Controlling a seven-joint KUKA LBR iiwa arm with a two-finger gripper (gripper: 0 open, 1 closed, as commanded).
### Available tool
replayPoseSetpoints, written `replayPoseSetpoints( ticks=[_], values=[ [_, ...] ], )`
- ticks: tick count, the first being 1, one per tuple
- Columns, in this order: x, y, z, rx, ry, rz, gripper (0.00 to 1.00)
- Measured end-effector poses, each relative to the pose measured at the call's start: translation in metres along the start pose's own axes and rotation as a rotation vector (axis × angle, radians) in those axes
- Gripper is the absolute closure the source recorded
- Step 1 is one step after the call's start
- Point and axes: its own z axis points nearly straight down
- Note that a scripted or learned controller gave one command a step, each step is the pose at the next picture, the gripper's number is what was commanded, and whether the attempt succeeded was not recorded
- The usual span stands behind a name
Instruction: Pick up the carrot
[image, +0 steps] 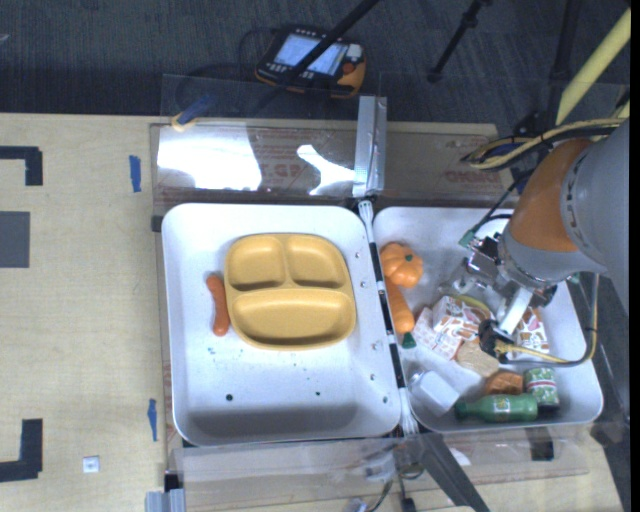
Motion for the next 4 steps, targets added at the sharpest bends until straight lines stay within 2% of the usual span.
replayPoseSetpoints(
  ticks=[1, 2, 3, 4],
  values=[
    [0.036, 0.009, -0.111, 0.005, -0.006, -0.002, 0.00],
    [0.054, 0.026, 0.000, 0.005, -0.005, 0.204, 0.00],
    [0.056, 0.027, -0.007, 0.006, -0.007, 0.199, 1.00],
    [0.084, -0.008, -0.127, 0.001, -0.007, 0.750, 1.00]
  ],
)
